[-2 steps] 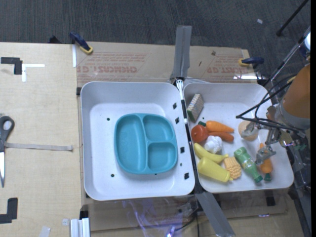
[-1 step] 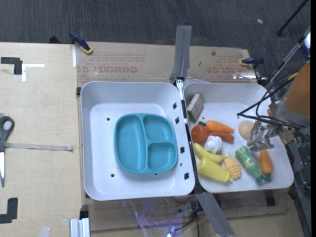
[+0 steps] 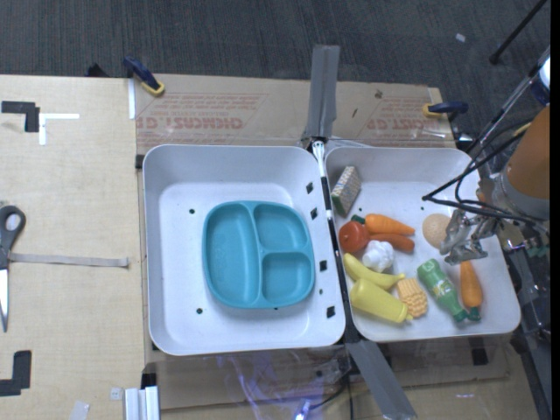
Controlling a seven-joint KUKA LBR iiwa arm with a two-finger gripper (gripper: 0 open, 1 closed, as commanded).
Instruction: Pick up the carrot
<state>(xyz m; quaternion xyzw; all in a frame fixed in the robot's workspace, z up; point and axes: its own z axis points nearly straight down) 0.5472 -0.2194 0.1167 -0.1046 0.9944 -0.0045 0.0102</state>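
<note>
Two orange, carrot-like pieces lie in the right bin (image 3: 503, 322). A long carrot (image 3: 388, 226) rests left of centre, with a shorter orange bit just below its tip. A second carrot (image 3: 471, 284) with a green end lies near the bin's right wall. My gripper (image 3: 462, 243) hangs over the right half of this bin, just above and left of the second carrot and beside a beige egg-shaped piece (image 3: 435, 229). I see nothing held in it.
Around the carrots lie a green bottle (image 3: 441, 290), corn (image 3: 413, 298), a yellow bottle (image 3: 378, 303), a banana (image 3: 371, 271), garlic (image 3: 379, 255), a tomato (image 3: 353, 234) and a grey block (image 3: 346, 189). The left bin (image 3: 166, 234) holds a teal divided plate (image 3: 259, 254).
</note>
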